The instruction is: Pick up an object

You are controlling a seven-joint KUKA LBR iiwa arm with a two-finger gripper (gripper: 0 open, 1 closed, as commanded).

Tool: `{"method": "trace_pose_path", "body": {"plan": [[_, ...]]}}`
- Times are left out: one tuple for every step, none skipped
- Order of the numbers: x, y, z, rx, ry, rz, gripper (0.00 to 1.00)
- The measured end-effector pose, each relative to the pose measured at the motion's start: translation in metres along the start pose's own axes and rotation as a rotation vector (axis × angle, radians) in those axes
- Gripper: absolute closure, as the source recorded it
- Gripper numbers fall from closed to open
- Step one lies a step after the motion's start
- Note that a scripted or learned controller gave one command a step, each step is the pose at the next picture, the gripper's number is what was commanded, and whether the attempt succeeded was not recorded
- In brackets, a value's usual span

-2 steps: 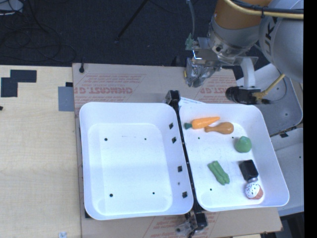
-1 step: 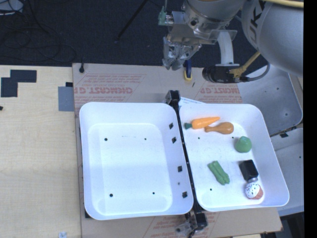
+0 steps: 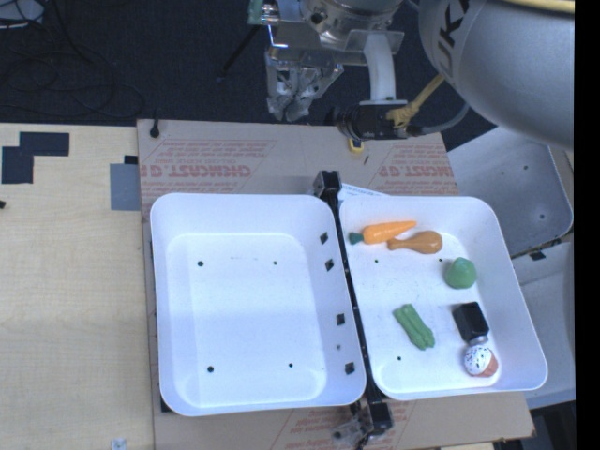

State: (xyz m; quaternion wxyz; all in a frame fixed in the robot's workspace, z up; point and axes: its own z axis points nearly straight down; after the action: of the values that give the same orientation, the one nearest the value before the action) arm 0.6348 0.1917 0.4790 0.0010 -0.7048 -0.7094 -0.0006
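While the tool [image 3: 292, 92] hangs high at twelve o'clock, above the cardboard behind both bins, nothing sits between its fingers [image 3: 281, 101]; whether they are spread or closed I cannot tell from this slant. Every candidate for picking lies in the right bin [image 3: 525, 336]. An orange carrot [image 3: 386, 232] sits toward eleven o'clock of that bin, touching or just beside a brown drumstick-shaped piece [image 3: 418, 243]. A green round object [image 3: 459, 273] rests near two o'clock, a green pod-like piece [image 3: 413, 326] lies toward six o'clock, a small black block [image 3: 470, 321] is at four o'clock, and a white speckled ball [image 3: 479, 361] sits just below it at five o'clock. The left bin [image 3: 173, 251] offers no target.

Judging from this layout, the pick has not yet begun. Several risks follow. A descent straight down from the present spot would land on cardboard or on the divider [image 3: 339, 279], not on any object. The carrot and the drumstick piece crowd each other, so fingers may straddle both and lose both. The ball and the round green object could roll away under a glancing touch. The block and ball lie near the bin wall, where a finger might strike the rim.
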Motion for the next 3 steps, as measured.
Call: {"method": "trace_pose_path", "body": {"plan": [[-0.001,0.000,-0.008,0.006,-0.005,-0.003,1.00],[0.000,0.000,-0.016,0.011,-0.006,-0.010,1.00],[0.002,0.000,-0.025,0.016,-0.007,-0.017,1.00]]}}
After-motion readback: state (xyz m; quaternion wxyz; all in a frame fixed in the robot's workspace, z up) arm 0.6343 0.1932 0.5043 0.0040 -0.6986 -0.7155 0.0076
